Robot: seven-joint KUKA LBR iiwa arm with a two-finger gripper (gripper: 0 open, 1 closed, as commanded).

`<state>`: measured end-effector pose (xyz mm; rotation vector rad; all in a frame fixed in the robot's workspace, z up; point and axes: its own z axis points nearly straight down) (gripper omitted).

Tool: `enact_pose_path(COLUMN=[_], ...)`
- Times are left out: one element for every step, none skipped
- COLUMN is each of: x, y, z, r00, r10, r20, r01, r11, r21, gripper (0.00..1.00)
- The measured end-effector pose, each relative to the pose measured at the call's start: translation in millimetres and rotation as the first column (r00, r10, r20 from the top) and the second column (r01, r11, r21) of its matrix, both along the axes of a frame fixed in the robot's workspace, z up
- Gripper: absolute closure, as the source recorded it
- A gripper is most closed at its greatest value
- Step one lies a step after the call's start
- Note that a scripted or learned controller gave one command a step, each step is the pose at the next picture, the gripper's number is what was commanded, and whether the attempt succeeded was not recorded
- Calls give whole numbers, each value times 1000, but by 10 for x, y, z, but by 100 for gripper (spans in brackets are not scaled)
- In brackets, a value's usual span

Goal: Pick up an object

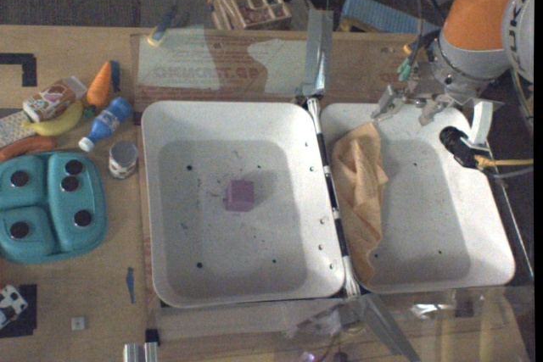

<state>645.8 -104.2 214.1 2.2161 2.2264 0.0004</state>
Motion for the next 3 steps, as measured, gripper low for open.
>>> enact_pose_path(x=[-51, -42, 37], y=[-52, -75, 56], z=[-1167, -1055, -154], r00=[982, 983, 949], r10=[187, 183, 315], r20=[7, 12, 3], r01=[-187, -183, -315], r11=[982, 983, 949], r21=[-3, -4, -2], gripper=[0, 100, 100])
